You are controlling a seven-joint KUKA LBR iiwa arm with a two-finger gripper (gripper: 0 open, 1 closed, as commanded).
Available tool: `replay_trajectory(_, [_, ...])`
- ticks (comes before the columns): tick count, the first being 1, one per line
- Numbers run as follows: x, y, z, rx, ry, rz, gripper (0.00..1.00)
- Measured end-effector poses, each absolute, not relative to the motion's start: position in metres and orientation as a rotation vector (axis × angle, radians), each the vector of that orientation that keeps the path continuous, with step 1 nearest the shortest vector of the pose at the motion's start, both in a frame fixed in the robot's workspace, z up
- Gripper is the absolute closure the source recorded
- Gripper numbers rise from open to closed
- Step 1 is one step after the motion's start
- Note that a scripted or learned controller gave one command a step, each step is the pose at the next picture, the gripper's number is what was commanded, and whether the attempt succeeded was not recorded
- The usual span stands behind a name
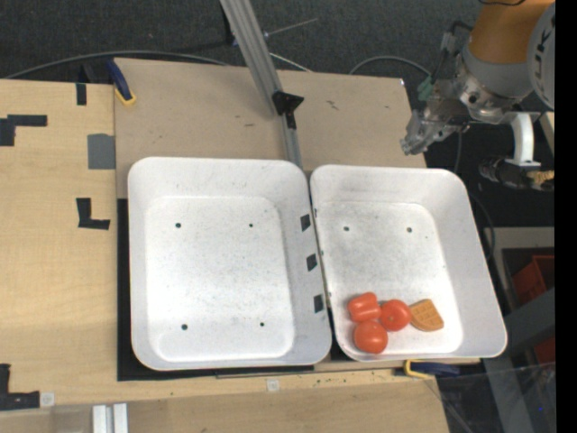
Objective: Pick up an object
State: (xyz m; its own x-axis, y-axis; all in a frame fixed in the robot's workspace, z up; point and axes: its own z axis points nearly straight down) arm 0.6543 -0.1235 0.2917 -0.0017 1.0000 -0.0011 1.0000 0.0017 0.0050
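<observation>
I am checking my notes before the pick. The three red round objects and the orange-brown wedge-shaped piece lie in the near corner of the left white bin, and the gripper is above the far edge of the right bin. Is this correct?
Not quite. In the camera view the three red round objects and the orange-brown wedge-shaped piece lie in the right white bin, not the left white bin. The gripper is indeed near the right bin's far edge.

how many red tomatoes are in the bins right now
3, all clustered in the near corner of the right bin: one on the left, one to its right, one in front, beside an orange biscuit.
</observation>
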Motion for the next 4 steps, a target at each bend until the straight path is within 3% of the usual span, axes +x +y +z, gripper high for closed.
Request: replay_trajectory(4, [0.553,0.059,0.264,2.217,2.232,-0.004,1.00])
